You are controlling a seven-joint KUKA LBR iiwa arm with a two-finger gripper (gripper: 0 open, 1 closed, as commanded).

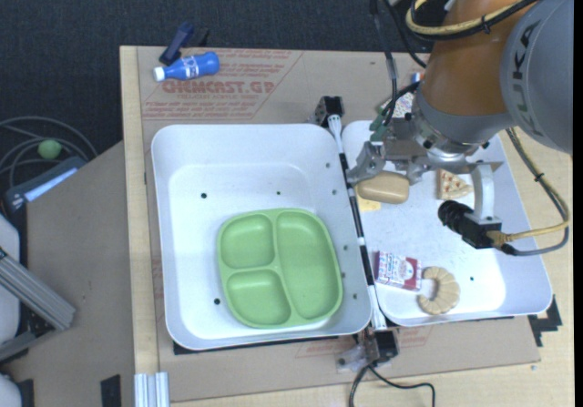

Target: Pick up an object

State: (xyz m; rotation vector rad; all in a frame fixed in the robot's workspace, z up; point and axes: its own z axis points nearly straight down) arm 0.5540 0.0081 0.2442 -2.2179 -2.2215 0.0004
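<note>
My gripper (386, 176) hangs over the left part of the right bin (524, 291), under the grey arm with its orange band. A tan bread roll (383, 188) sits between its grey fingers (368, 159), gripped from above near the bin's left wall. Just below the roll lies a small yellow piece (368, 206). A pizza-slice toy (451, 184) is partly hidden behind the wrist. A red and white packet (397, 270) and a tan ring-shaped pastry (440, 289) lie at the bin's front.
The left bin (182, 159) holds a green divided plate (278, 267). A black cable and connector (465, 223) hang from the arm over the right bin. A blue and white bottle (189, 66) lies on the cardboard behind the bins.
</note>
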